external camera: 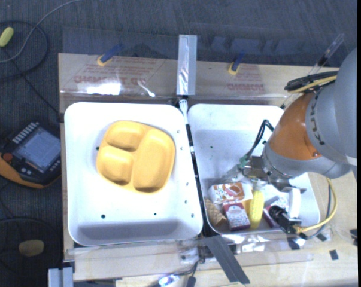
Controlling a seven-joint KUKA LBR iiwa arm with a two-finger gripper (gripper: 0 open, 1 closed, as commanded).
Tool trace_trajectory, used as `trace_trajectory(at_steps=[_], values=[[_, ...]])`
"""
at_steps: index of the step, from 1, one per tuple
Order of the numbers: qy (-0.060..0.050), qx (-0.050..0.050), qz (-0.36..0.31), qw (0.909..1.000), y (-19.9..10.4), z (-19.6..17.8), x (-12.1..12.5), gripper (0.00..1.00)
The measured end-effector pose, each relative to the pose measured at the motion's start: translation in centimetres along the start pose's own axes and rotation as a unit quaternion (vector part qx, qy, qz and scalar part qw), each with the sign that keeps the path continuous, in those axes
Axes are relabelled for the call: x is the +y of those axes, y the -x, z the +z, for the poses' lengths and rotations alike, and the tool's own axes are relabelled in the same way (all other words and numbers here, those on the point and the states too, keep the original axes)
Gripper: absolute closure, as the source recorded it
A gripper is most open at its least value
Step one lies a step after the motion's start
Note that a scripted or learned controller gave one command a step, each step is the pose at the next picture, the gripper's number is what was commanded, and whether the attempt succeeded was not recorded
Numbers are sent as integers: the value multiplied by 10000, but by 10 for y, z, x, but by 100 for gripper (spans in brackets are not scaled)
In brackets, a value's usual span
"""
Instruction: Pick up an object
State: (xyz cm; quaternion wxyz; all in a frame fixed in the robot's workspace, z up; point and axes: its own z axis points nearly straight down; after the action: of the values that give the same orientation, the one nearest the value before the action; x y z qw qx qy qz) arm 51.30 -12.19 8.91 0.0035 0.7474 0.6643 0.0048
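A yellow three-part tray (135, 155) lies upside down in the left white bin (78, 220). In the right white bin (228, 130), near its front wall, sit a red packet (231, 191), a red carton (236, 215) and a yellow banana-like object (257, 207) (long axis running front to back, upper end toward the arm). The claw (261, 173) hangs just above that upper end; whether it is open or closed cannot be told.

Count on the table

Two white bins (78, 160); one yellow tray (135, 155) in the left; one red box (235, 214) and one yellow piece (256, 207) in the right.
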Motion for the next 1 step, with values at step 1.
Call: trace_trajectory(at_steps=[1], values=[[1, -2, 0, 10000, 1, -7, 2, 100]])
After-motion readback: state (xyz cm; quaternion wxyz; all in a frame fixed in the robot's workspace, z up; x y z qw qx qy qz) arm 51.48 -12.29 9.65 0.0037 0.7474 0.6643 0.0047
